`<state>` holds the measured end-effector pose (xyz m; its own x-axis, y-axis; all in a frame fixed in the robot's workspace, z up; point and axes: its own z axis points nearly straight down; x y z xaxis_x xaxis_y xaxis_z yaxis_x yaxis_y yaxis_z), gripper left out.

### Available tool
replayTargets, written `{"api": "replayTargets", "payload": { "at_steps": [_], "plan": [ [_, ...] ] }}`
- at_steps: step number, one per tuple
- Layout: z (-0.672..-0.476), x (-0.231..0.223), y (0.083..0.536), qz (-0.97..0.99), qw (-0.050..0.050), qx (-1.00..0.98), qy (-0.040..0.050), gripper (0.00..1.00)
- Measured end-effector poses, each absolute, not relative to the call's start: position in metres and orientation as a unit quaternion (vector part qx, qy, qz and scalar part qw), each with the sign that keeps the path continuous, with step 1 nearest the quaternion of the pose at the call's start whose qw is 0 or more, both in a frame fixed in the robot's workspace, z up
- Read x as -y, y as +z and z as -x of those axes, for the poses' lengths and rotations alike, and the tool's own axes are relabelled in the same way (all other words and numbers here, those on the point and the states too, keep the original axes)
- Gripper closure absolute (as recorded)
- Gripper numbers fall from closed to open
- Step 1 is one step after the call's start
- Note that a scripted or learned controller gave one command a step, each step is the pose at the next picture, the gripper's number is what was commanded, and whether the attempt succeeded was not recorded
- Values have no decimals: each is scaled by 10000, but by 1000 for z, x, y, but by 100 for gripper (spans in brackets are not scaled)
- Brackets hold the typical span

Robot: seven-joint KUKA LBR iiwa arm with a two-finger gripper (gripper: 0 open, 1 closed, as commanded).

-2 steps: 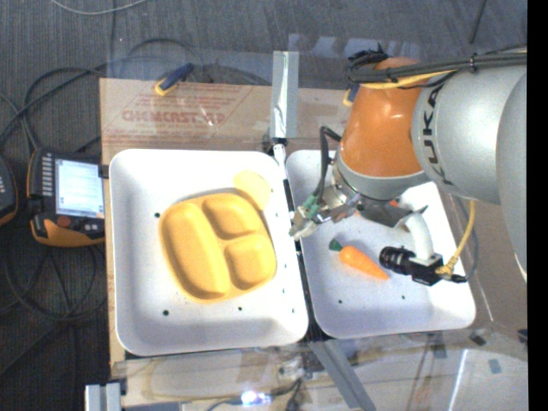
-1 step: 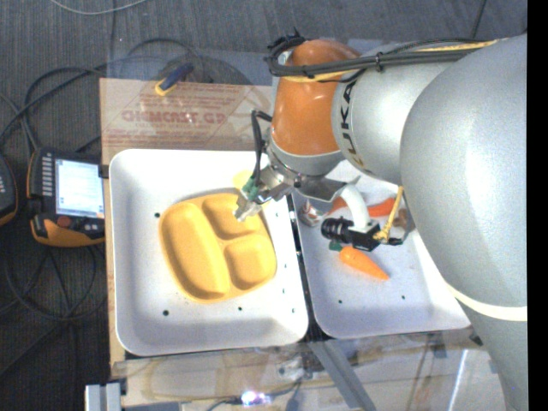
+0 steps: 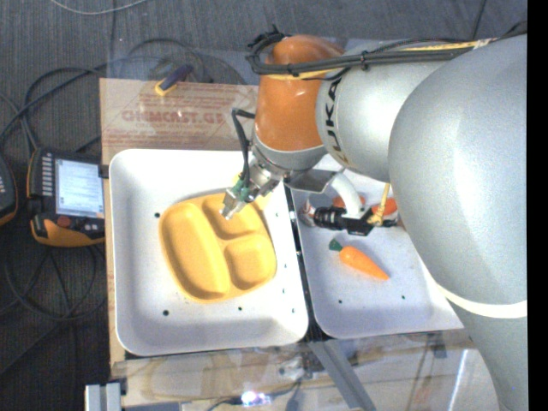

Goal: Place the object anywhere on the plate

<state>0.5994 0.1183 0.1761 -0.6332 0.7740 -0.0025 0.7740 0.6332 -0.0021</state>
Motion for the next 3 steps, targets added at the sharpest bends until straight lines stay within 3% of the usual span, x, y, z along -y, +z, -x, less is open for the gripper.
{"api": "replayTargets", "payload": {
  "at_steps": [1, 2, 3],
  "plan": [
    [-592, -130, 199, -4193, 4, -9078, -8, 100],
    [-600, -120, 207, -4130, 10, -9107, -13, 100],
    [-616, -131, 181, -4134, 11, -9106, -18, 100]
  ]
}}
